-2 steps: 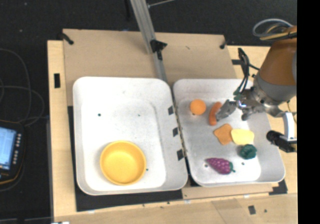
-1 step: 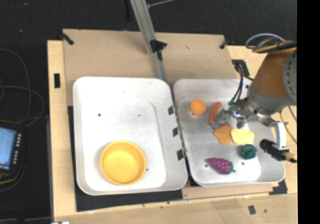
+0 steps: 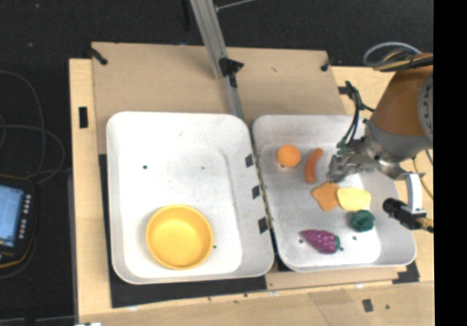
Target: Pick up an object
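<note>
Looks like a robotics lab or test cell. Shown by a plywood bench (image 3: 182,73) on a black floor, two shallow white bins (image 3: 124,171) side by side, a slanted aluminium mast (image 3: 208,18), a teach pendant (image 3: 13,219) with trailing cables at left, and toy foods (image 3: 321,241) as test objects.

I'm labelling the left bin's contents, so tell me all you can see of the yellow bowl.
The yellow bowl is round, smooth and glossy, plastic by the look of it, one plain yellow-orange colour. It stands upright, mouth up, with nothing visible inside. It sits on the floor of the left bin, in the near part and close to the front wall. Apart from the bin, nothing touches it.
</note>
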### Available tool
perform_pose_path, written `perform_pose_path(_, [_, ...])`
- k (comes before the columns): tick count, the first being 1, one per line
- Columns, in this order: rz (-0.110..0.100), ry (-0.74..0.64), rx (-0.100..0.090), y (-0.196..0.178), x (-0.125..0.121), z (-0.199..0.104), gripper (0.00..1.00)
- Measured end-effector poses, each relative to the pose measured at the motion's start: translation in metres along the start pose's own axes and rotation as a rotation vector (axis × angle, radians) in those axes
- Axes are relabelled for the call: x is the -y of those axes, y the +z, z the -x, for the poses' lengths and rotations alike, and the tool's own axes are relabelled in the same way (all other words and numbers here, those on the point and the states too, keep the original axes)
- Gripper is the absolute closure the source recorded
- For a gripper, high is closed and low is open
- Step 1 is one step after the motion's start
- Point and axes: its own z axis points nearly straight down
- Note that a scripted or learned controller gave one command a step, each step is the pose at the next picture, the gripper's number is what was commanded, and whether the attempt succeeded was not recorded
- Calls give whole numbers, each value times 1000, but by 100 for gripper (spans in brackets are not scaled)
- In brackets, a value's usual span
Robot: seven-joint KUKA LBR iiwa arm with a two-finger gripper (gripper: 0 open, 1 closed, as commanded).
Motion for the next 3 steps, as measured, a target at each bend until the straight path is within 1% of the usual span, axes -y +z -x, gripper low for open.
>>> perform_pose_path(1, [5,-5,2,-64,1,4,100])
perform_pose_path(2, [5,-7,2,-123,-10,7,100])
perform_pose_path(3, [0,-8,0,-143,-11,8,100])
